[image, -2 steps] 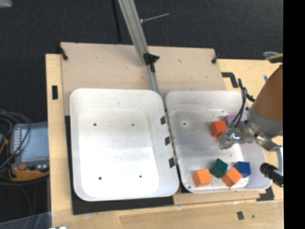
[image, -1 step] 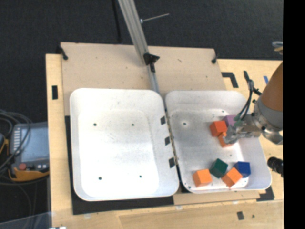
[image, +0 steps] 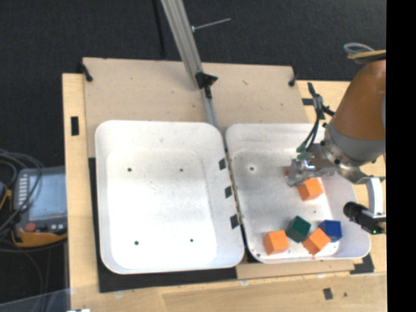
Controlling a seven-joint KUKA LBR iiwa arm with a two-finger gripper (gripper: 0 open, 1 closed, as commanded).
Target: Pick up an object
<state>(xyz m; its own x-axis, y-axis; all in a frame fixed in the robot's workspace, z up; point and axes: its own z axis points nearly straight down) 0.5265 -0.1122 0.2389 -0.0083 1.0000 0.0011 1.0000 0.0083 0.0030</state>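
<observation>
Here my gripper hangs just above an orange block in the right bin, poised to grab; its opening I cannot tell.

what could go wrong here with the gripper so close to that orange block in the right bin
The gripper sits at the upper edge of the orange block, not centred over it, so a grab may clip the edge and push the block away. The other blocks, such as the green block, are packed tightly by the right bin's near wall, so a later try there could catch two.
</observation>
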